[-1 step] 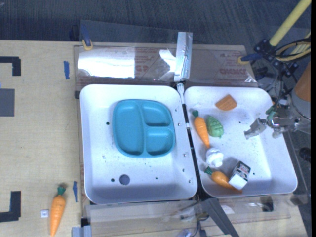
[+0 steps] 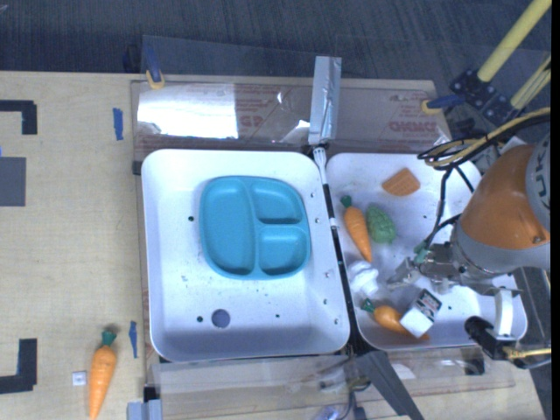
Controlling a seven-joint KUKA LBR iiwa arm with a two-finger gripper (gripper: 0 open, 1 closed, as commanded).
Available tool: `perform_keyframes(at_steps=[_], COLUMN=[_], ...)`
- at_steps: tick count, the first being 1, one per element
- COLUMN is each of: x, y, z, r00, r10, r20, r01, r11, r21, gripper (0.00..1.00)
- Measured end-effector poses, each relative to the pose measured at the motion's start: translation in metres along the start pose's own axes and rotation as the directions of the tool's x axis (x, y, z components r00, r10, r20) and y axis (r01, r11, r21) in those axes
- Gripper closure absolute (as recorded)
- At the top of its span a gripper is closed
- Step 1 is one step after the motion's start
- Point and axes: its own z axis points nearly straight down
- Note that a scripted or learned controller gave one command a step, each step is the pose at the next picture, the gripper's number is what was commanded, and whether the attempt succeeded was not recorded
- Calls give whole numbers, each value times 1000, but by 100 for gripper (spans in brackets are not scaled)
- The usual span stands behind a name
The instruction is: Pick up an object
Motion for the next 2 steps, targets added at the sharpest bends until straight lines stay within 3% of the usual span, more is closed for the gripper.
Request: perform_keyframes(at_steps=[1, 2], x=[29, 28], y=[59, 58], z=[7, -2], r00=[1000, 1000], r10=[17, 19], r20=[1, 2], r01=[-17, -19], r11=[1000, 1000], r21=[-10, -9], gripper=[0, 100])
